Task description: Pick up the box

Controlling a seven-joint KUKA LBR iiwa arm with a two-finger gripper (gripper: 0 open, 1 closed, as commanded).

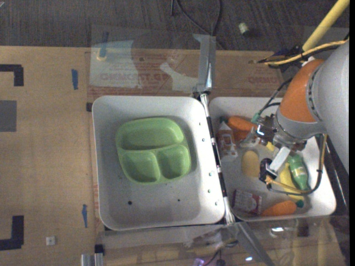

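Red-and-white box (248,202) lies flat against the near wall of the right bin (321,206), just beside an orange carrot (280,208). The gripper (260,133) hangs over the bin's far half, its opening impossible to tell, with nothing seen held. A clean pick likely means moving over the box and descending squarely, clear of the wall. The box's printing is illegible, and the red lettering (125,77) on the bench reads inverted.

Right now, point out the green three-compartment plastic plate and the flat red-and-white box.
Green three-compartment plastic plate (154,148), camera view, its middle divider.
Flat red-and-white box (248,202), camera view, top face.
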